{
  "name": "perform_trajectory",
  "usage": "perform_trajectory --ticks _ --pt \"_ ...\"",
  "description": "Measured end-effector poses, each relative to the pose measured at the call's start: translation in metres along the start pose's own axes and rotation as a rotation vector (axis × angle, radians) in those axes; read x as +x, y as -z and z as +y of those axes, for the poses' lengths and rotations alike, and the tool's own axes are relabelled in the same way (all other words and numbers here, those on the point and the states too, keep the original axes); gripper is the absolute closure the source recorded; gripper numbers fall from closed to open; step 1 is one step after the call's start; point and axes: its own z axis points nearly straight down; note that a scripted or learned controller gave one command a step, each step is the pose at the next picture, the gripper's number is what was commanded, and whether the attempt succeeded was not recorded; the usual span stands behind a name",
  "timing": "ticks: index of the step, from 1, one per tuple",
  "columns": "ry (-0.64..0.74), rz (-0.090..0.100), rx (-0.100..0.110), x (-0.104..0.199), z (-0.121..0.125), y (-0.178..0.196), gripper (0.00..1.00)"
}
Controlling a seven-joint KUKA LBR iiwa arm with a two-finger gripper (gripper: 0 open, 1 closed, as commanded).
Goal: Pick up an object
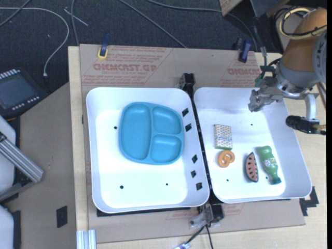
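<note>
Right bin [290, 154] was a shallow glossy white tray with rounded corners, so I'll place everything off that. Gripper [255, 106] hung over its far edge, nothing in it; couldn't tell if the fingers were apart or together. Inside, near the bin's middle, lay a small flat square packet [223, 136] with a speckled print. Just toward the near rim from it sat an orange pretzel-shaped toy [225, 158], then a watermelon slice [251, 167], then a smooth green bottle [269, 163]. Left of this bin, a matte blue divided plate [151, 133] sat in the other bin [104, 154].
</note>
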Motion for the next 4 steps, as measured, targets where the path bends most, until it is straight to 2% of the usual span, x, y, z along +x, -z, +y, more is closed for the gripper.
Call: perform_trajectory --ticks 1,2,3,4 --pt "0.001 0.0 0.0 0.004 -0.005 0.061 1.0" --pt "0.001 -0.001 -0.003 -0.006 0.001 0.117 1.0" --pt "0.005 0.004 0.009 0.046 -0.017 0.101 1.0" --pt "0.004 0.004 0.01 0.093 -0.04 0.087 1.0"
